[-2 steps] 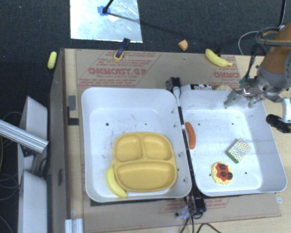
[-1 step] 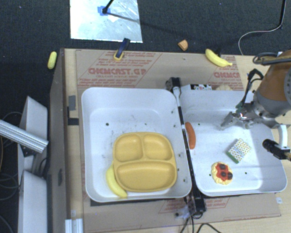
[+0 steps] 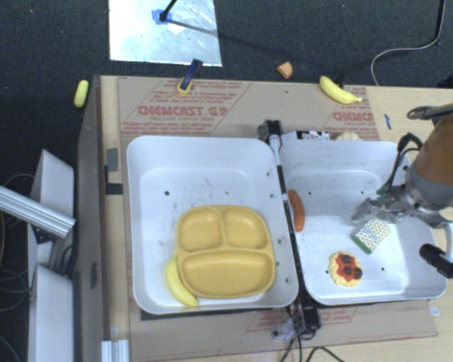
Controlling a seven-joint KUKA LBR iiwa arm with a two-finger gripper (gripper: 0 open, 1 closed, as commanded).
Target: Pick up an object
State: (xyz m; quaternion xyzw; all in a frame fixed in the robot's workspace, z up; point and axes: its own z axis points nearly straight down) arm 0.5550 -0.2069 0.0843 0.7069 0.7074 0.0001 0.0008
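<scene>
Grey two-finger gripper [image 3: 375,211] low in right white bin [image 3: 340,173], touching small checkered green-white block [image 3: 372,234], finger spread impossible to tell; cardboard-covered bench [image 3: 211,104] beneath.

bins [image 3: 211,157]: white plastic, smooth, bit scuffed
divided plate [image 3: 225,251]: yellow plastic, kinda satin
desk [image 3: 204,108]: brown cardboard sheet, matt, red print
floor [image 3: 38,44]: dark carpet, rough
sheet on floor [image 3: 166,21]: shiny, foil-like
arm [image 3: 442,161]: orange band looks glossy

"CHEMCAST GP" on bench sheet [image 3: 183,111]
</scene>
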